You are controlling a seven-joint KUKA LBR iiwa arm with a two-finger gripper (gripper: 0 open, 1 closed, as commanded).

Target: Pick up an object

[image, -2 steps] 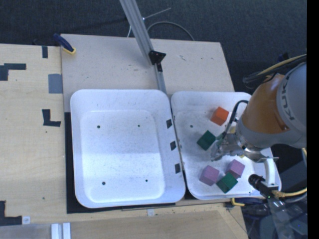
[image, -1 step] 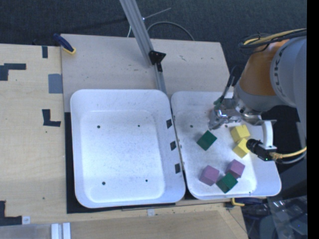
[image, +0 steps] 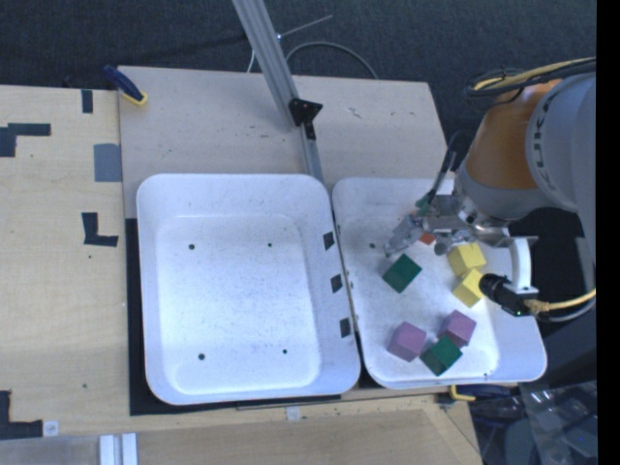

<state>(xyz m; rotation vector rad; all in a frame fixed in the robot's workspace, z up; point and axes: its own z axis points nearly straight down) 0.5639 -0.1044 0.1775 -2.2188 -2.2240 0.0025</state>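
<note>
My gripper (image: 415, 247) hangs low over the right bin (image: 380, 200), its fingers spread open with nothing between them. A dark green cube (image: 401, 273) lies just below the fingertips, apart from them. Two yellow cubes (image: 467, 258) (image: 468, 289) sit to the right of the gripper, close to the wrist. Near the bin's front lie two purple cubes (image: 408, 340) (image: 461, 326) and a second green cube (image: 442, 356), bunched together.
The left bin (image: 232, 182) stands beside the right one, sharing a raised edge (image: 339, 260). A slanted metal pole (image: 271, 51) crosses the back of the bench. A blue and yellow tool (image: 126, 83) lies at the back left.
</note>
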